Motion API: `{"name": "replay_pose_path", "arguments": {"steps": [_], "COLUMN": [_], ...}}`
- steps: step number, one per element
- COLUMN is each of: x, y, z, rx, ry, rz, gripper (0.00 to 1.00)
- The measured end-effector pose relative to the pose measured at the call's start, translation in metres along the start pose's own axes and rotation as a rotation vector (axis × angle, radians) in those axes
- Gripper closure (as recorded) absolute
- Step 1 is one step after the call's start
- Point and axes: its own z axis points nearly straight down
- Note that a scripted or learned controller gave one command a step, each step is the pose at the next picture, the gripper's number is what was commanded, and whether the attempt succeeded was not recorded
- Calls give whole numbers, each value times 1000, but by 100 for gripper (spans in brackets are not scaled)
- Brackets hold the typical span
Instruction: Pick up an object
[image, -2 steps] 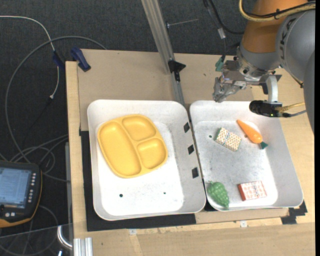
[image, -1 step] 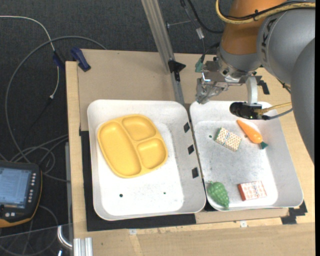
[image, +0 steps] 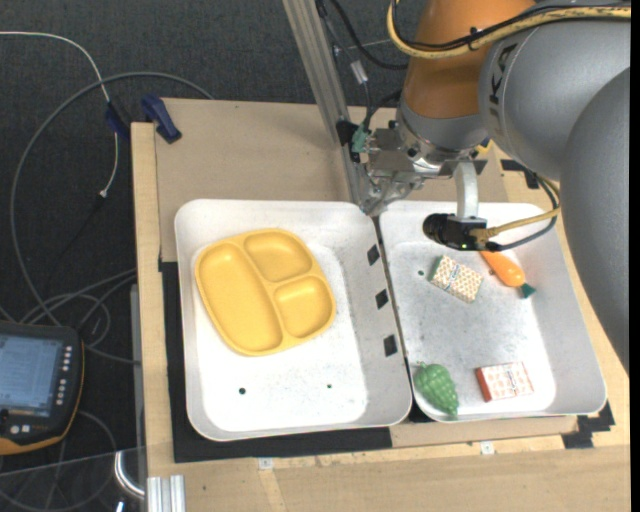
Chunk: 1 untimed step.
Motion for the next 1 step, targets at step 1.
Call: {"name": "replay_pose_path", "arguments": {"steps": [1], "x": [42], "y": [-20], "z": [0], "rx": [1], "ry": [-1], "rz": [1], "gripper": [100]}}
